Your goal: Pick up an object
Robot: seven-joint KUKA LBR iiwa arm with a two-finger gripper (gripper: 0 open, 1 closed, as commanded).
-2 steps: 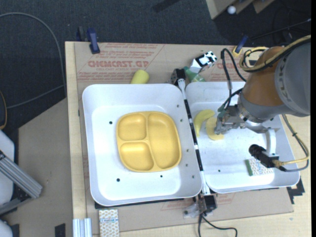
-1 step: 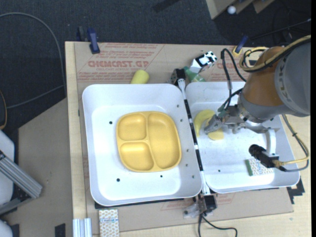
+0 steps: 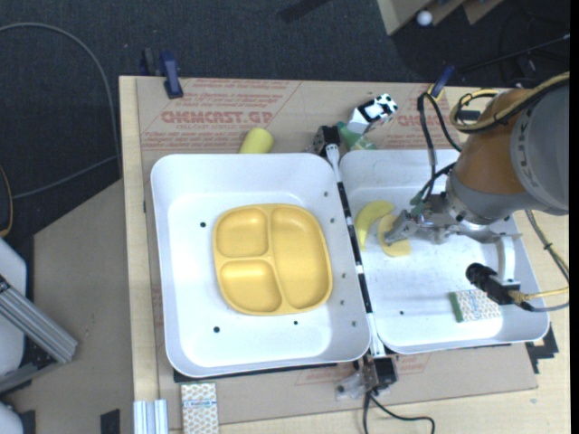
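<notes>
The arm comes in from the right, and its hand [image 3: 409,226] is down in the right bin [image 3: 425,333], near that bin's left wall, right at a cluster of pale yellow pieces [image 3: 375,222]. The hand touches or overlaps the lower piece, but I cannot tell whether it is spread or pinching anything; its tip is too small and cluttered to read. Nearer the bin's front right corner lies a small patterned packet [image 3: 474,305]. The left bin [image 3: 181,333] holds a yellow divided plate [image 3: 271,259].

To do this well, I'd say centre the hand over a single yellow piece, keep off the bin wall, close firmly, then lift straight up.
</notes>
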